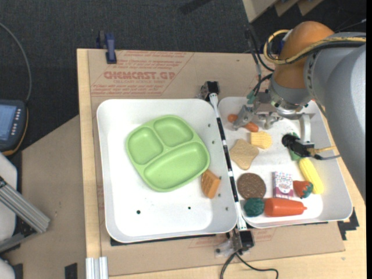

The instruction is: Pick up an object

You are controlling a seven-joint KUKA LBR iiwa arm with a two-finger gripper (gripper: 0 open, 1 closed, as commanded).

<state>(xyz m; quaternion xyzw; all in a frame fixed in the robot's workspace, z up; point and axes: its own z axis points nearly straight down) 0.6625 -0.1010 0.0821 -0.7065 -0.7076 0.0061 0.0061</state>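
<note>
your claw is hanging low over the far end of the right bin; you cannot tell from here how it is set. a small orange piece is lying right under it, with a yellow cracker just beside and a tan bread slice nearer you. crowding the rest of that bin are a brown cookie, a corn cob, a pink carton and a carrot. in the left bin a green plate is sitting, an orange wedge beside it.
</note>
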